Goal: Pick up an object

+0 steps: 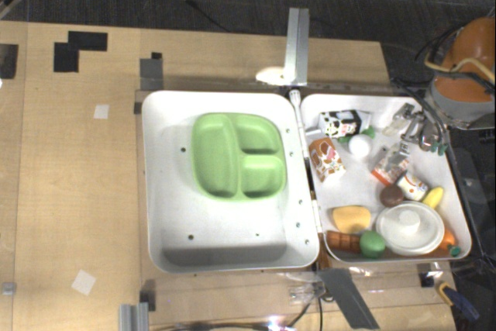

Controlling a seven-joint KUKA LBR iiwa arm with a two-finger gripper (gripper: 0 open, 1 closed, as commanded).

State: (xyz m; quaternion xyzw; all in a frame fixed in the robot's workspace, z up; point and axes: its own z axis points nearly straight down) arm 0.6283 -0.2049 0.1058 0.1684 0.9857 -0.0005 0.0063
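**Many objects crowd the right bin, none yet lifted**

Several small things lie packed in the right bin (463, 222): a cow-patterned carton (341, 122), a white ball (359, 146), a printed packet (327, 159), a yellow piece (351, 218), a green ball (372, 243), a white bowl (408, 227) and a banana (433, 198). My tool (404, 142) hangs over the bin's upper right part, above a small silvery item I can't make out; I cannot tell its state from this slant. The left bin (167, 167) holds a green divided tray (236, 154), on the wooden table (70, 182). My worry is the clutter: neighbours sit touching or just beside each other, so a descent could nudge one aside, or pinch two at once and drop both.
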